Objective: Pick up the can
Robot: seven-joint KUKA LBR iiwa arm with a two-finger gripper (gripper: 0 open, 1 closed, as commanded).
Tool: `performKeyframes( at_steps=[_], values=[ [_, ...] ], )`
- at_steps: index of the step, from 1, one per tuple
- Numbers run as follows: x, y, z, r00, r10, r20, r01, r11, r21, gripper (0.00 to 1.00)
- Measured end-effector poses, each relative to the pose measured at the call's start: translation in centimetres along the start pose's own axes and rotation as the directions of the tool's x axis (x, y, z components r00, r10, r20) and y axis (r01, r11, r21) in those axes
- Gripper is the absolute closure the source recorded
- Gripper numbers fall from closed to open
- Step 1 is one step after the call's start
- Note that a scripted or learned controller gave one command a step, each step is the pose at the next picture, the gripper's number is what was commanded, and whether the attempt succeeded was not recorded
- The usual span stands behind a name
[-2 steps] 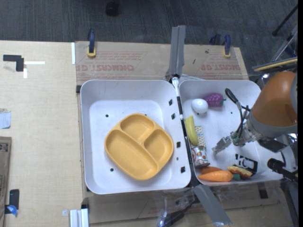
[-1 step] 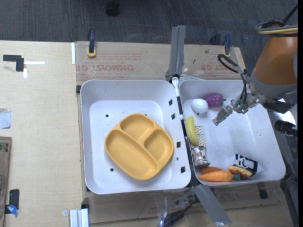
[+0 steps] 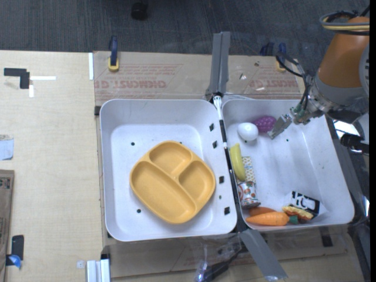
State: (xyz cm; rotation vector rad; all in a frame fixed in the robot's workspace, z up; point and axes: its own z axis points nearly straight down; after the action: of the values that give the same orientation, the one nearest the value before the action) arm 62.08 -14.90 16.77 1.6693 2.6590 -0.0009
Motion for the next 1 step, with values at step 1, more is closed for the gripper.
performKeyframes(
  at_steps=[1],
  values=[
    [0.39,-1.26,7.62,0.997,0.078,-0.001,-0.078,0.997,0.001,0.0]
  ],
)
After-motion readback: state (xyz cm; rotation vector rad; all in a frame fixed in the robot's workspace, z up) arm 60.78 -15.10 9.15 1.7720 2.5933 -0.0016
